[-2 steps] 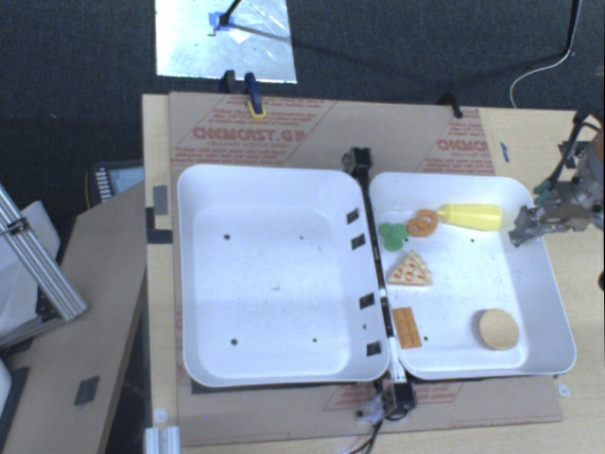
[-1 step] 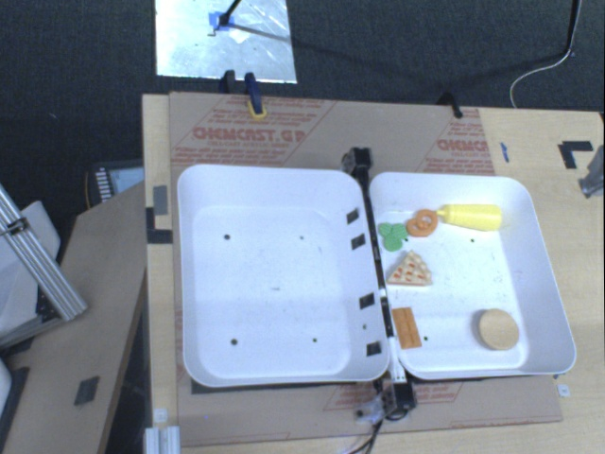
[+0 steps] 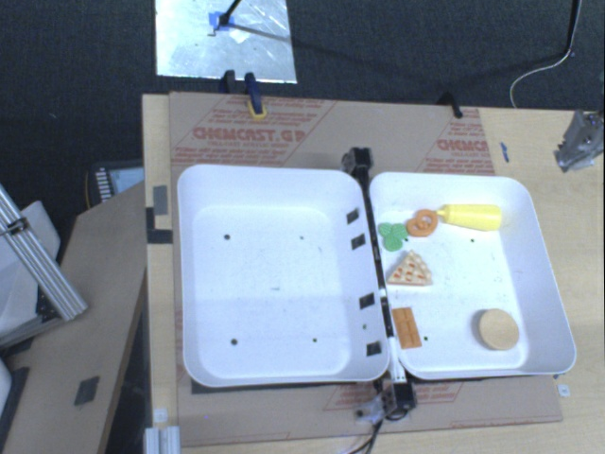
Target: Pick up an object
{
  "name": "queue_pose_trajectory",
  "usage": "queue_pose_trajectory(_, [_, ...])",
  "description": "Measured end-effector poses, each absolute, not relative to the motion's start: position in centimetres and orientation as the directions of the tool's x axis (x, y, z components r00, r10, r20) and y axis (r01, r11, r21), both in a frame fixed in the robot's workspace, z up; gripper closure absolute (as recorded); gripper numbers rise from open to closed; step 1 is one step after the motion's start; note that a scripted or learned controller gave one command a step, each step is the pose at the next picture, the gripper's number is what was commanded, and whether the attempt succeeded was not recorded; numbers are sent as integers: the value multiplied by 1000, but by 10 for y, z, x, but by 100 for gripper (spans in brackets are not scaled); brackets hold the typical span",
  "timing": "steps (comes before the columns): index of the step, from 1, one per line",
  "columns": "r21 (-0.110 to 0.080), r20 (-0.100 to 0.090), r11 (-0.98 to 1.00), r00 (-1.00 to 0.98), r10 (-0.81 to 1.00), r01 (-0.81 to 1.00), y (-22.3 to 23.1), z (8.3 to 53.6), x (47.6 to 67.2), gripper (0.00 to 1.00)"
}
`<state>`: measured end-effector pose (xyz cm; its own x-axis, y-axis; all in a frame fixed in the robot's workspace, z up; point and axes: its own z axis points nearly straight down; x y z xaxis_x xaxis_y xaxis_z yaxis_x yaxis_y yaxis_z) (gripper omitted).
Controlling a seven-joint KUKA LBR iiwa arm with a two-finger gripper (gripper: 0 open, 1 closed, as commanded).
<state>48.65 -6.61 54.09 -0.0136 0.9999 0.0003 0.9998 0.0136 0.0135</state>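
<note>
The right bin (image 3: 539,253) holds several small objects. A yellow bottle-like piece (image 3: 470,217) lies near its back wall, with an orange ring (image 3: 423,222) and a green piece (image 3: 390,235) to its left. A pizza-slice toy (image 3: 410,270) sits mid-left, an orange rectangular block (image 3: 406,327) lies by the front-left corner, and a round tan disc (image 3: 497,329) rests front right. A grey metal part of the gripper (image 3: 579,144) shows at the right edge, beyond the right bin's far corner and well apart from every object.
The left bin (image 3: 203,253) stands beside the right one, joined by a black clipped divider (image 3: 371,263). Both rest on a cardboard sheet (image 3: 312,126). A shiny metal plate (image 3: 225,26) lies behind the bench, and an aluminium rail (image 3: 38,263) angles in at the left.
</note>
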Motion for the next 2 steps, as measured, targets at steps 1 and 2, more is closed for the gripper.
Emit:
queue_pose_trajectory(1, [4, 1, 11, -11, 1000, 1000, 29, 535, 498, 100])
queue_pose_trajectory(2, [3, 2, 13, -13, 1000, 1000, 117, 535, 486, 100])
